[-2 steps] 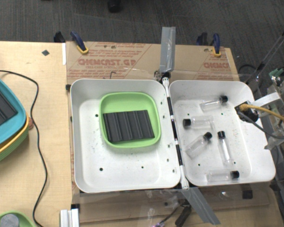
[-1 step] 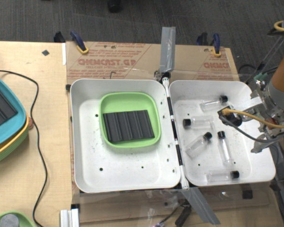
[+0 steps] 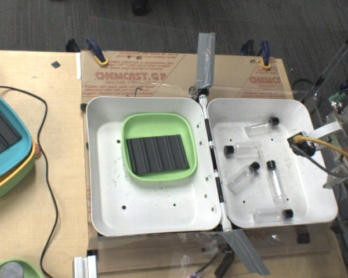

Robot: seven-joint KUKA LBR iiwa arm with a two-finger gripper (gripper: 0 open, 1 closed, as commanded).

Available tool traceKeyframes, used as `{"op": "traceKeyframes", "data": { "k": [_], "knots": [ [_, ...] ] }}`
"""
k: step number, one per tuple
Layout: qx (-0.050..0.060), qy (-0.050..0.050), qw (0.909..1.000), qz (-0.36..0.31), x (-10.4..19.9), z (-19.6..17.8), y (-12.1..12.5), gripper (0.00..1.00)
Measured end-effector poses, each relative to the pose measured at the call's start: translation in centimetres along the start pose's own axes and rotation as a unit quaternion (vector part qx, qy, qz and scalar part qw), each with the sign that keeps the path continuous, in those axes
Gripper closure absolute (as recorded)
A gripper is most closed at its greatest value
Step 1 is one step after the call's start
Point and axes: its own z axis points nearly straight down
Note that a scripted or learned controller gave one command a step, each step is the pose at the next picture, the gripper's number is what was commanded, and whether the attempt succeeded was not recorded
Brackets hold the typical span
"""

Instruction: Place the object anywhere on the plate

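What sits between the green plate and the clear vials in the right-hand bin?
In the camera view, between the green plate and the nearest clear vial lie bare white floor of the left bin, the two bins' abutting rims, and bare floor of the right bin.

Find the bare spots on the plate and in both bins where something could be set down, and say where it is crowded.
The green plate has bare rim all around its dark ridged insert. The left bin has open floor in front of and left of the plate. The right bin is crowded with clear vials scattered across its floor.

The clear vials (image 3: 261,172) blur against the right bin's (image 3: 313,213) white floor.
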Motion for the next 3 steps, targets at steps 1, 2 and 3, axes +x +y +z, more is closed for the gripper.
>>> {"op": "traceKeyframes", "data": {
  "k": [1, 2, 3],
  "knots": [
    [0.000, 0.001, 1.0000, -0.002, 1.0, 3.5, -4.8, 0.00],
    [-0.001, 0.001, 1.0000, 0.000, -0.1, 2.1, 0.6, 0.00],
    [0.000, 0.000, 1.0000, -0.002, 0.5, 3.2, -2.4, 0.00]
  ]
}}
